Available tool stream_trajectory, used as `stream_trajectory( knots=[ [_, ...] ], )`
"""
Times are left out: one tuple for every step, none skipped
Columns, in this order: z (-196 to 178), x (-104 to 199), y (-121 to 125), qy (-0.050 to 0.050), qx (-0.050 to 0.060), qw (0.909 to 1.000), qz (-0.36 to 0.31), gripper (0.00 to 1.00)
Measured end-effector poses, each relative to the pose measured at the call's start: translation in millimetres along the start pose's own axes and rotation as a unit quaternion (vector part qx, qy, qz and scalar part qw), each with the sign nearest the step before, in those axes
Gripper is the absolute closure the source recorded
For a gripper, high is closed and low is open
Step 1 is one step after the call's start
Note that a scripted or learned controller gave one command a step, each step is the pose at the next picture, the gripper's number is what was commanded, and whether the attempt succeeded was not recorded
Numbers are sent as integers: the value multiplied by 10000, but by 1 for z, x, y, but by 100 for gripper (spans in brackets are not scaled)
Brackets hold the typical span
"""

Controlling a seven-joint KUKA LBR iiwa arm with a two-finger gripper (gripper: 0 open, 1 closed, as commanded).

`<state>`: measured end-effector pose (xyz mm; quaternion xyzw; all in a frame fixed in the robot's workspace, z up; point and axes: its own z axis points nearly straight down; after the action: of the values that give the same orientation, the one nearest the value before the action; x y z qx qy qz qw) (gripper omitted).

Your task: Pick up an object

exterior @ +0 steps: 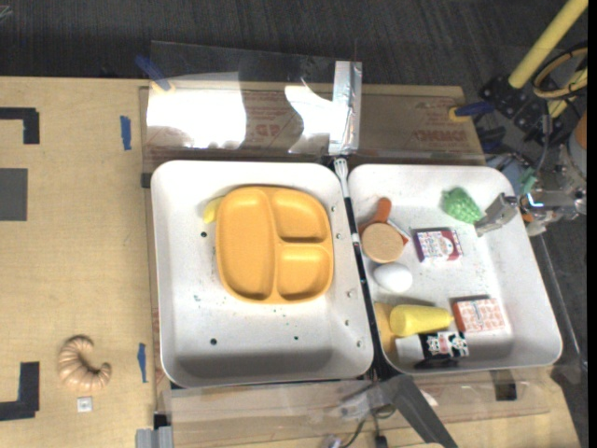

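Objects for picking crowd the right bin [536, 297], right of frame centre, and none of them is yet in the tool's grasp. You see a green lump [460, 203] in the bin's upper right, closest to the arm. Below and left of it lies a small purple-and-white carton [437, 245], with a round tan lid [382, 242] and a white egg [393, 277] along the bin's left wall. An orange piece [381, 210] pokes out just above the lid. Toward the lower edge sit a yellow block [419, 320], a red-patterned box [479, 315] and a black-and-white carton [442, 345], packed near one another.

The gripper [492, 215] hangs at the bin's upper right rim, just beside the green lump. Whether its tips are spread or closed you cannot tell from this slanted view; nothing is visibly between them.

Judged from this, the task stands at the approach step: the tool is at the bin but has not settled on a target. The next move calls for you to choose one item standing apart from its neighbours, centre over it, and descend with room on both sides. The green lump looks the nearest candidate; the crowded lower items risk a nudge instead of a grasp.

The left bin [177, 278] holds a yellow divided tray [275, 243]. A tan curled toy [84, 363] lies on the bench at lower left.
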<state>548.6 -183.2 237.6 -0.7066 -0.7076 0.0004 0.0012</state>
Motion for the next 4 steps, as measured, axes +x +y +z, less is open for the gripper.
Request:
stream_trajectory(
  knots=[
    [100, 1, 84, 4, 28, 9992, 391, 0],
    [152, 0, 96, -2, -15, 9853, 1706, 0],
    [139, 30, 115, -16, 67, 9354, 3535, 0],
    [150, -16, 107, 106, 101, 9204, 3907, 0]
  ],
)
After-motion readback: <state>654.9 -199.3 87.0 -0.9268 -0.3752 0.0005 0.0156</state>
